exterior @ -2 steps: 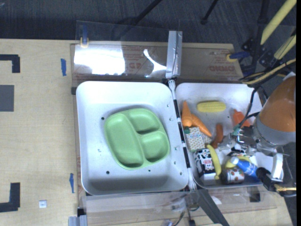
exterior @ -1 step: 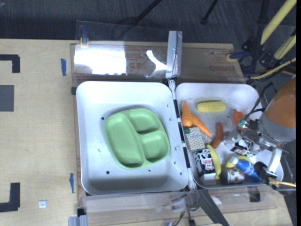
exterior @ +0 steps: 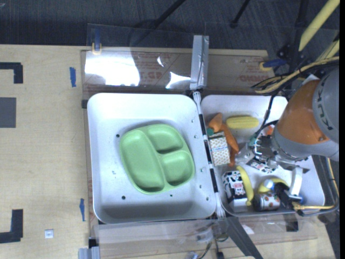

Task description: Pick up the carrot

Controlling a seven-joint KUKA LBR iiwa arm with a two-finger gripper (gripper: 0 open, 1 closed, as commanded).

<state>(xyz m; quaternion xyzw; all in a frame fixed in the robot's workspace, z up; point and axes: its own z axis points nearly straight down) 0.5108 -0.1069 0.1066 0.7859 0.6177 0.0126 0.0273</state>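
Note:
The carrot [exterior: 225, 133] is an orange stick lying at a slant in the upper left of the right bin [exterior: 315, 196], beside a small patterned box [exterior: 218, 149]. My gripper [exterior: 260, 156] hangs low over the middle of that bin, a short way right of the carrot and a little nearer the front. The carrot lies apart from the gripper, on the bin floor. The arm's orange band [exterior: 301, 122] sits above the gripper and hides part of the bin behind it.
A yellow corn cob [exterior: 242, 123] lies right of the carrot. A banana [exterior: 246, 181], a black-and-white carton [exterior: 233, 184] and a can [exterior: 269, 200] crowd the front of the right bin. The left bin [exterior: 102, 144] holds a green divided plate [exterior: 157, 156].

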